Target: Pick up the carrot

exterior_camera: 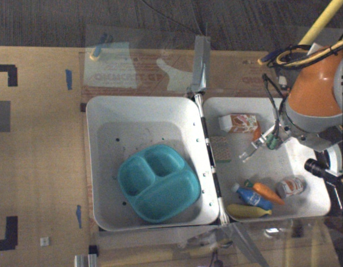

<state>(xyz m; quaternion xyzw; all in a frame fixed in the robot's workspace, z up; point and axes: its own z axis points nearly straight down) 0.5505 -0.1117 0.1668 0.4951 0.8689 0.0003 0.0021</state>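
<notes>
The orange carrot (pixel 267 192) lies in the right bin (pixel 304 207) near its front, slanting down to the right, with its green end at the upper left. It rests against a blue bottle (pixel 252 197). My gripper (pixel 252 151) hangs over the middle of the right bin, above and slightly left of the carrot and apart from it. The grey arm with its orange band (pixel 313 93) comes in from the right. I see nothing held by the gripper.
A yellow banana (pixel 248 210) lies along the right bin's front wall. A small can (pixel 291 187) sits right of the carrot. An orange and white carton (pixel 240 123) lies at the back. The left bin (pixel 96 149) holds a teal divided plate (pixel 159 182).
</notes>
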